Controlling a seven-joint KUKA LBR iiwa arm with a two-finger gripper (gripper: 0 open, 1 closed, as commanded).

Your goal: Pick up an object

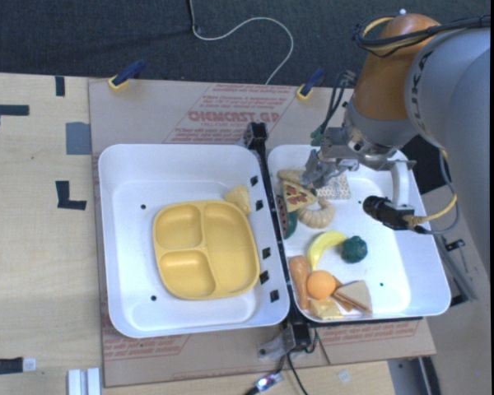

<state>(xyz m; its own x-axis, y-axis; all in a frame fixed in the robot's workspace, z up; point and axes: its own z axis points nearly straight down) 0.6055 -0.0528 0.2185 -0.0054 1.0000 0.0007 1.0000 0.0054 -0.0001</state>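
Note:
My gripper (315, 174) hangs low over the far left part of the right bin (412, 290). It is just above a pizza slice (297, 196) and beside a checkered waffle piece (337, 189). A pale curled pastry (318, 215) lies just in front of the pizza. Nearer the front lie a yellow banana (325, 243), a dark green broccoli (354, 249), an orange (320, 285) and a sandwich wedge (355, 295). I see nothing lifted by the gripper.
The left bin (123, 220) holds a yellow divided tray (206, 249) and a small pale yellow item (239, 196) at the tray's far right corner. A black divider (267, 220) runs between the bins. The arm's black cable fitting (387, 211) juts over the right bin.

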